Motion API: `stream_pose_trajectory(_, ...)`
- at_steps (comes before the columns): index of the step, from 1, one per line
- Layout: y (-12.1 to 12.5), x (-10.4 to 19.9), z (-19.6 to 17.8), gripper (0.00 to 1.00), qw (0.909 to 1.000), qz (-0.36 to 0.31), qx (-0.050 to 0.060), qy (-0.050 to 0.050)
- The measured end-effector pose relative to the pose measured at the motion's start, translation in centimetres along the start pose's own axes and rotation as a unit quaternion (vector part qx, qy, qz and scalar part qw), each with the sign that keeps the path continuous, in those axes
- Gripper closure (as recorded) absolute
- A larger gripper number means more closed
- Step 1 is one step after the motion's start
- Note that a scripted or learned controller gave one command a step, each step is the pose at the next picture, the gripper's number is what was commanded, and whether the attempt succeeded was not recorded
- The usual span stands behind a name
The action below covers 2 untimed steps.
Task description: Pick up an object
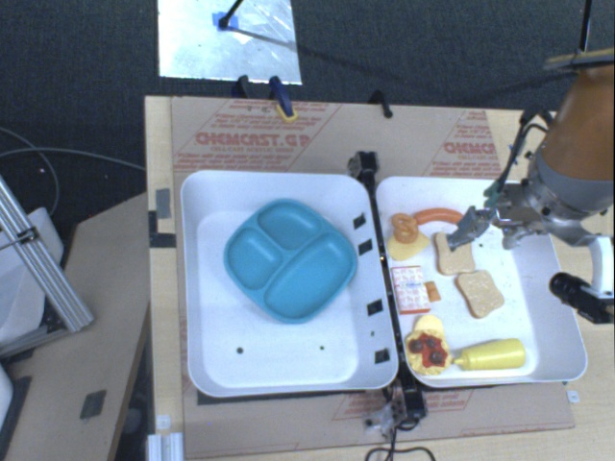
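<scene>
The right bin (pixel 562 257) holds toy food. An orange sausage (pixel 438 216) lies at its back, with a small brown ring (pixel 404 226) on a yellow piece (pixel 407 247) to the left. Two bread slices lie in the middle, one (pixel 448 255) just below my gripper's left finger and the other (pixel 479 293) nearer the front. A red-and-white card (pixel 409 289), a yellow piece with red topping (pixel 428 344) and a yellow bottle (pixel 494 355) lie toward the front. My gripper (pixel 492 230) hovers over the bin's back middle, open, with nothing between its fingers.
The left bin (pixel 207 334) holds a blue divided plate (pixel 290 259). Black clips run along the wall between the two bins. Cardboard lies under both bins, and a shiny sheet (pixel 229 27) lies on the dark floor behind.
</scene>
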<state>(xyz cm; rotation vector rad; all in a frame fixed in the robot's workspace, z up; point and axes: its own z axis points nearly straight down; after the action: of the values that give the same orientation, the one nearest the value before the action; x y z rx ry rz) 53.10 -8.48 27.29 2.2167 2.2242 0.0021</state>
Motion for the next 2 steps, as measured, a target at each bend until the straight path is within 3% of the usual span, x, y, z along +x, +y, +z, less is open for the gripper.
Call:
stream_pose_trajectory(1,1.3,0.2,17.1,0.0,1.0,0.002,0.003,0.001)
stream_pose_trajectory(2,1.4,0.1,15.3,1.0,1.0,0.001,-0.001,0.0)
